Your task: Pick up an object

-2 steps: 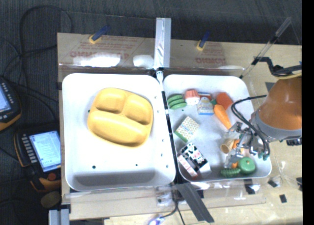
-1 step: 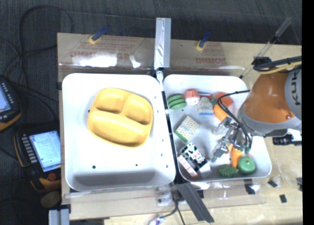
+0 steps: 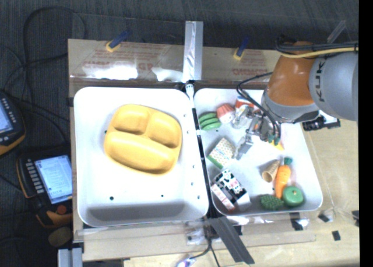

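Observation:
My gripper (image 3: pixel 240 133) hangs over the upper middle of the right bin (image 3: pixel 309 161), under the orange-banded wrist. Its two fingers stand apart, open, and nothing shows between them. The lower fingertip (image 3: pixel 243 146) is just right of a white block with green checks (image 3: pixel 221 154). Left of the upper finger lie a red and white toy (image 3: pixel 225 111) and a green ribbed piece (image 3: pixel 208 121). Lower in the bin are a black and white spotted box (image 3: pixel 228 188), a tan cone (image 3: pixel 270 171), an orange carrot (image 3: pixel 282 179), a green round toy (image 3: pixel 293 196) and a dark green piece (image 3: pixel 270 202).
The left bin (image 3: pixel 87 190) holds a large yellow sectioned tray (image 3: pixel 143 137). A raised divider (image 3: pixel 198 155) runs between the two bins. Cables hang from the arm above the right bin's upper right. Handheld devices lie on the floor at far left.

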`<state>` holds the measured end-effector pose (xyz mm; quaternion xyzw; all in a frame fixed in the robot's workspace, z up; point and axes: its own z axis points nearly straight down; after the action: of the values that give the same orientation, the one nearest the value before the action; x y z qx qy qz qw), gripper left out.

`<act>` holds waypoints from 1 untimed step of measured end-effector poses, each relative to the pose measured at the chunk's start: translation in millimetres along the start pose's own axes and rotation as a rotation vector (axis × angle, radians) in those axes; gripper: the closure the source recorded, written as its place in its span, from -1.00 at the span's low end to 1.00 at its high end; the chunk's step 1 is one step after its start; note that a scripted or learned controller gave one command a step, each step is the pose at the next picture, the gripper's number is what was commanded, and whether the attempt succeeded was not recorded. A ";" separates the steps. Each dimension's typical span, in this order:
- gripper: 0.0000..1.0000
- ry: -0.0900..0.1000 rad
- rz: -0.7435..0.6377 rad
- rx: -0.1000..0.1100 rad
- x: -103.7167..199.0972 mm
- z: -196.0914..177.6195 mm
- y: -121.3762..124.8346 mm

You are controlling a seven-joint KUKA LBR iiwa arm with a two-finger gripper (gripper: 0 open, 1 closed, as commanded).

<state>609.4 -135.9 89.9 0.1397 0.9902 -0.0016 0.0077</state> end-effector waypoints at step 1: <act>-1.00 0.002 -0.274 0.002 70.2 -1.8 -97.3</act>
<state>515.0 -210.0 90.7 0.0034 1.0000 -0.0034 0.0064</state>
